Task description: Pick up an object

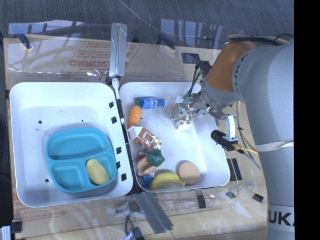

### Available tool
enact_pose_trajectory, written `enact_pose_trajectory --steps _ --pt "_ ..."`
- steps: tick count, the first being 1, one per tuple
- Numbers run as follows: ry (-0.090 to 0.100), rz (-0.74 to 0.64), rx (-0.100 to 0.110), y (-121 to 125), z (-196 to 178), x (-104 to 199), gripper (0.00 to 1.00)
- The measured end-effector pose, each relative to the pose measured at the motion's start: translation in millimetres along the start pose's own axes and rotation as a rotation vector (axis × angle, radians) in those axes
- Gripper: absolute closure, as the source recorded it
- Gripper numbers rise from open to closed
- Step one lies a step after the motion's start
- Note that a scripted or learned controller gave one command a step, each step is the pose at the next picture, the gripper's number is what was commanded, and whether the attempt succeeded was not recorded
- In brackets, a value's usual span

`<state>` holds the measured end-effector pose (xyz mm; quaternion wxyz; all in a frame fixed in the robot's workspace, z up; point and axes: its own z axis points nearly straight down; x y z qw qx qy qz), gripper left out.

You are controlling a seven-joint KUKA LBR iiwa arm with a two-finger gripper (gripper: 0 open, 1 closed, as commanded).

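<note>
You are early in this pick: nothing is lifted clear of the right bin (212,176) as far as this view tells. The end effector (186,115) sits low over the upper middle of that bin, right on a small crinkled, silvery packet (181,113). Metal and packet blur together there, so you cannot tell how far open it is, or whether it has hold of the packet at all. Treat the grasp as unproven; the lift is all to come.

The packet is the likeliest target, lying just beside the end effector's tip, near the bin's back wall. Around it you have a blue bottle (150,103) lying on its side to the left, an orange carrot-like piece (134,116) near the divider, and a striped carton (147,139) below that. Further toward the front sit a dark green piece (155,158), a banana (167,180) and a tan round item (189,172), all well apart from the packet.

The left bin (30,99) carries a blue tray (75,146) with a yellow lemon-like item (98,171) in one compartment. Nothing crowds the packet closely.
</note>
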<state>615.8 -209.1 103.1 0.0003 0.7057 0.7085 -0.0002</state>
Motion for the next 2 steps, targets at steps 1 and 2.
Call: enact_pose_trajectory --steps 1,2 --pt "0.0 0.187 -0.005 -2 -104 35 1.0" --pt "0.0 0.24 0.0 2 -132 60 1.0"
